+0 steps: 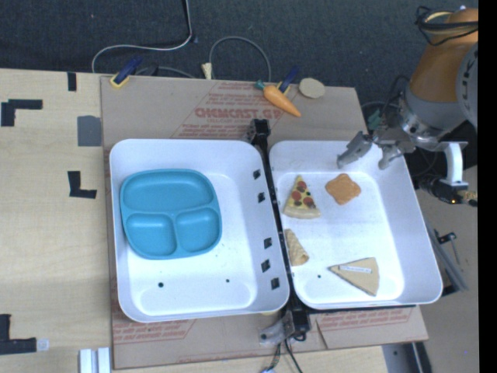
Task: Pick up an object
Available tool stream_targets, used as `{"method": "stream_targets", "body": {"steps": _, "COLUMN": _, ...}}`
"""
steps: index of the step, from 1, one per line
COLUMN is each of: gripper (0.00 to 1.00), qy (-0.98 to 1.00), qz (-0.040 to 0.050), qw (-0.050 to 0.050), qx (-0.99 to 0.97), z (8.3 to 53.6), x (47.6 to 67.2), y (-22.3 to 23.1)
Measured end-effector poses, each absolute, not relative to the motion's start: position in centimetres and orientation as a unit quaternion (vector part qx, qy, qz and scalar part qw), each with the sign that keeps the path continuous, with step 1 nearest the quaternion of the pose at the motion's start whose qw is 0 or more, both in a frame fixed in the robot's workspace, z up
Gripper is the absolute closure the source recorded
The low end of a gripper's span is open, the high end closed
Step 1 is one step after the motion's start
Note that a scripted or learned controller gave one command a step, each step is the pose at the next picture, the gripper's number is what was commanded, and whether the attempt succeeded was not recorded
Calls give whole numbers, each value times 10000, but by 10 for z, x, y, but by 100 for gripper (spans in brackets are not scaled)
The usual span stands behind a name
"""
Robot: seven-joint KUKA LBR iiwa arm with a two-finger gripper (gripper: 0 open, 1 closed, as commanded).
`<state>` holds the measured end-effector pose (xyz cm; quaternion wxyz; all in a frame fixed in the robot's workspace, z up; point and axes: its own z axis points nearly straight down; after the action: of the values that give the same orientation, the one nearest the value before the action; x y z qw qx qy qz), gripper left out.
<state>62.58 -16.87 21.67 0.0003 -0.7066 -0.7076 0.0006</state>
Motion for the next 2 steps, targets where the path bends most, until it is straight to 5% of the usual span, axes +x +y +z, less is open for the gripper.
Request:
{"method": "stream_targets", "body": {"steps": 1, "gripper": 0, "qy": -7077, "qz": 1, "qw": -46, "qx": -7065, "z": 80, "x": 636, "y": -189}}
{"method": "stream_targets", "body": {"steps": 2, "gripper": 100, "qy": -7084, "qz": -20, "qw": -98, "qx": -7057, "z": 102, "x": 640, "y": -190}}
